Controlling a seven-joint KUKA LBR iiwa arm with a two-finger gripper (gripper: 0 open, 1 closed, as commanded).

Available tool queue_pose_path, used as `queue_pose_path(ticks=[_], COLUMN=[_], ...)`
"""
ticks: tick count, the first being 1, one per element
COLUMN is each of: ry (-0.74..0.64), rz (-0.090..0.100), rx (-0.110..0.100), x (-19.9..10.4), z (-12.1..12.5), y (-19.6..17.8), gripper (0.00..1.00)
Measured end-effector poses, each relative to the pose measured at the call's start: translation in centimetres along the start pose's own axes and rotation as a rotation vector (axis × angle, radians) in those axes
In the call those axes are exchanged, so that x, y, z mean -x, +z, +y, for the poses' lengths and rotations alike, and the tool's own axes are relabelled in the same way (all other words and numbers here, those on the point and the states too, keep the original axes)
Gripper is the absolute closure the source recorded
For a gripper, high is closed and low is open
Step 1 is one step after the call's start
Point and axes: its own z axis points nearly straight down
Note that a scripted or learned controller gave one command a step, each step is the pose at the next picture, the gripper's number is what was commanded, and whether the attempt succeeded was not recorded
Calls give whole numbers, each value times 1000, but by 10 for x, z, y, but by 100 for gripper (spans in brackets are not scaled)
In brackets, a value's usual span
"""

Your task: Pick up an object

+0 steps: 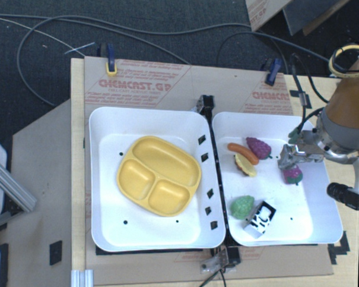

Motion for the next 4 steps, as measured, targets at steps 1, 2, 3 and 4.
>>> queue_pose_path(ticks=[1, 2, 3, 4], ry=[-1, -1, -2, -2], rz=[0, 0, 1, 1], rx=[2, 3, 2, 4], x=[-46, -91, -150, -204], z=[20, 39, 41, 65], y=[6, 8, 9, 8], gripper=[100, 100, 100, 100])
